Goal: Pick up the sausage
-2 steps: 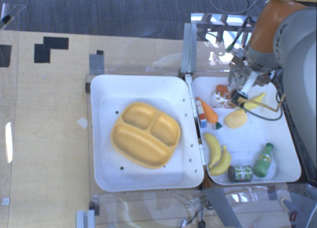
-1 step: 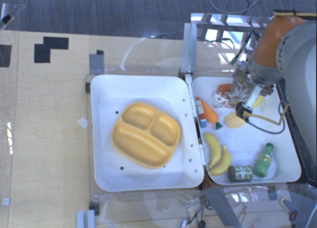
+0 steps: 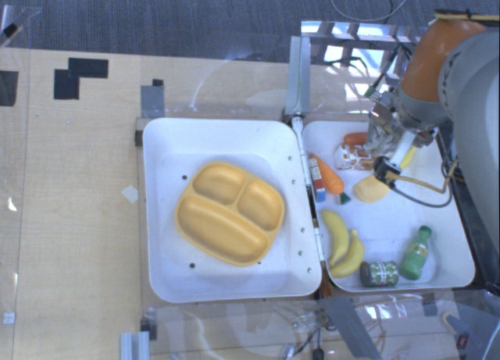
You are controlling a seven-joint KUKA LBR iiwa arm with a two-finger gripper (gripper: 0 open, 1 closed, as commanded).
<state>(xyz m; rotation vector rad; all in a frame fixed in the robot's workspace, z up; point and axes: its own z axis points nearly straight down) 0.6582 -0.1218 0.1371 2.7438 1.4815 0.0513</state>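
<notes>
The sausage (image 3: 355, 138) is a short reddish-orange piece lying near the back of the right bin (image 3: 445, 276); only its left end shows. My gripper (image 3: 382, 150) hangs just to its right, low over the bin's back part, and covers the rest of the sausage. A white and red packet (image 3: 353, 160) lies right in front of the sausage, beside the gripper. I see nothing lifted off the bin floor.
Also in the right bin are a carrot (image 3: 332, 179), a pale yellow lump (image 3: 370, 190), two bananas (image 3: 344, 243), a green can (image 3: 380, 273), a green bottle (image 3: 416, 253) and a marker (image 3: 316, 176) by the divider. A yellow divided plate (image 3: 230, 212) sits in the left bin (image 3: 164, 272).
</notes>
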